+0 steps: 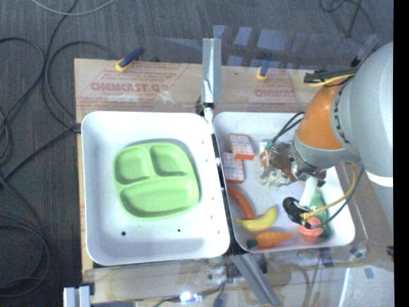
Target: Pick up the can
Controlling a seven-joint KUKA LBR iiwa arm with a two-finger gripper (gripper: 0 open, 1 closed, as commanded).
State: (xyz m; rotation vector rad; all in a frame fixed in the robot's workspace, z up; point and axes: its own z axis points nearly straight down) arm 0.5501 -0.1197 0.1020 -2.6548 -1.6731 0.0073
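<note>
Two small red-and-white labelled items lie in the right bin (345, 235) near its left wall, one (240, 146) behind the other (232, 168). Either may be the can; I cannot tell which. My gripper (277, 166) hangs low over the middle of this bin, a short way to the right of both items and apart from them. The orange band of the arm (323, 123) sits just above and to the right of it.
A red chilli (241, 202), a banana (261, 220) and a carrot (273, 238) lie along the right bin's front. A small pink and green piece (312, 230) sits at its front right corner. The left bin (96, 190) holds a green divided plate (156, 179).
</note>
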